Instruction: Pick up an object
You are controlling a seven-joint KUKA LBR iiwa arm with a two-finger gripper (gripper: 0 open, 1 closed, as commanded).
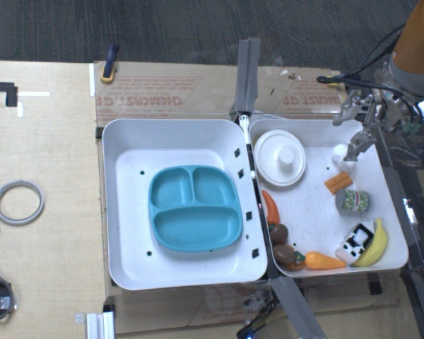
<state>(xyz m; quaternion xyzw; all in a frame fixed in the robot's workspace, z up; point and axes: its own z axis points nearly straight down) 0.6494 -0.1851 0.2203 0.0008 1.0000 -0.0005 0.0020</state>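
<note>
The gripper hangs over the far right corner of the right bin; whether it is clenched or released cannot be told. Below it lie an orange block, a green ball, a banana and a white lid. The left bin holds a blue plate.

orange band above grey wrist; black cables; metal gripper fingers
</note>
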